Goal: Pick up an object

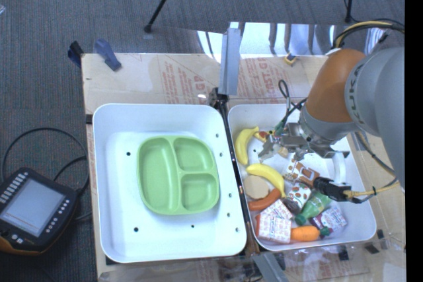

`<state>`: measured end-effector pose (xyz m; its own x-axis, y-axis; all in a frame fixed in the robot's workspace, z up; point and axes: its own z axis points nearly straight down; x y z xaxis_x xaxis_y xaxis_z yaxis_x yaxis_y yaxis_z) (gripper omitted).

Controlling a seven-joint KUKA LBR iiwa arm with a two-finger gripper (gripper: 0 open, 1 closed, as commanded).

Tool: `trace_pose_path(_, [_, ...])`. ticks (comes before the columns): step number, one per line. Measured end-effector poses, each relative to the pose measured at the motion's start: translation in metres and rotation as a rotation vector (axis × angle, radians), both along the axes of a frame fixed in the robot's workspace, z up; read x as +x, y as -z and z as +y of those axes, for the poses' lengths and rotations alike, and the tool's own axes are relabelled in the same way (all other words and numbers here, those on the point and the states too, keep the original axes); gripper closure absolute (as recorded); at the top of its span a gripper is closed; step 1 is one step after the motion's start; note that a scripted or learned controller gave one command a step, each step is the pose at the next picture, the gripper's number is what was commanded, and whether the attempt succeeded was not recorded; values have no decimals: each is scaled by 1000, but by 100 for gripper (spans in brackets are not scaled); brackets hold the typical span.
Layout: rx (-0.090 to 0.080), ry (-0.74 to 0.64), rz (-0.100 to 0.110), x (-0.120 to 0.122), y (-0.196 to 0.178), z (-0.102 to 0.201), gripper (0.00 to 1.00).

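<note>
Nearest me, a small orange carrot (305,233) and boxed snacks crowd the right white bin (365,208); my gripper (283,142) hovers by two yellow bananas (245,142); grip state I cannot tell; I'd descend straight, centred on one.

- The cardboard sheet (173,79) under the two bins carries red printed lettering, seen upside down from here. Beside the left bin's far edge there are large red characters, but I cannot make a sure word of them.
- More red print runs across the cardboard behind the right bin, near the grey post (230,63); it is also upside down and partly covered, so it stays unreadable.
- The small snack packets (275,222) in the right bin have red-and-white printed faces, too small and blurred to read.
- The handheld pendant (30,208) on the floor shows a lit screen, its content illegible.
</note>
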<state>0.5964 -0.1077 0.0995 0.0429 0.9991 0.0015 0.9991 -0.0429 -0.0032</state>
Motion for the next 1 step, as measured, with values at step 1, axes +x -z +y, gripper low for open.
trace_pose_path(1, [1,-80,0,-101,11,-43,0])
